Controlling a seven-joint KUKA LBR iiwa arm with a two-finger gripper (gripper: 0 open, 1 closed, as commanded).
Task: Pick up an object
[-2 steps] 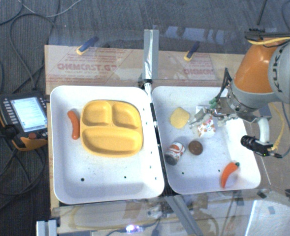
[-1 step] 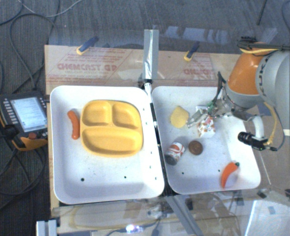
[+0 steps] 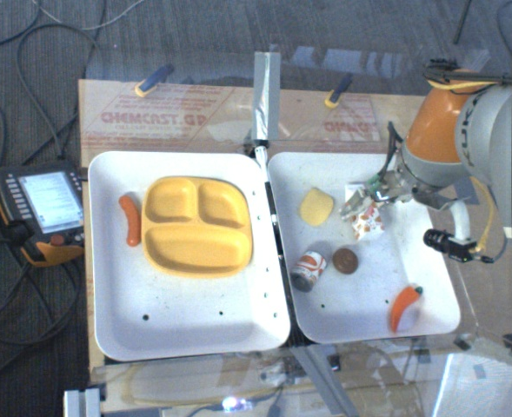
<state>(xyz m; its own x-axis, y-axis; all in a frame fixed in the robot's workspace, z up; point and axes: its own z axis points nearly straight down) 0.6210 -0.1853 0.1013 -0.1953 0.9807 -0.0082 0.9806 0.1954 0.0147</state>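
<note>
**Gripper down over a crumpled packet in the right bin**

The gripper (image 3: 379, 189) sits low in the right bin (image 3: 429, 320), right at a crumpled white packet with red print (image 3: 365, 215) that lies near the bin's far right side. The tip appears to touch the packet's upper edge, but whether the packet is between the fingers cannot be told, nor how far the jaws stand apart: the wrist and its cabling cover them from this angle.

Also in the right bin: a pale yellow block (image 3: 316, 206) just left of the packet, a small can on its side (image 3: 308, 270) near the bin's left wall, a brown round piece (image 3: 346, 261) just beside the can, and an orange carrot-shaped toy (image 3: 404, 307) toward the near right corner, well apart from the rest.

The left bin (image 3: 116, 320) holds a yellow divided tray (image 3: 198, 224), lying flat with three compartments, and an orange sausage-shaped toy (image 3: 131, 220) just beside the tray's left edge.

The arm (image 3: 464, 129) is cut off at the right. A handheld control pendant (image 3: 38, 207) lies on the floor left of the bench.
</note>
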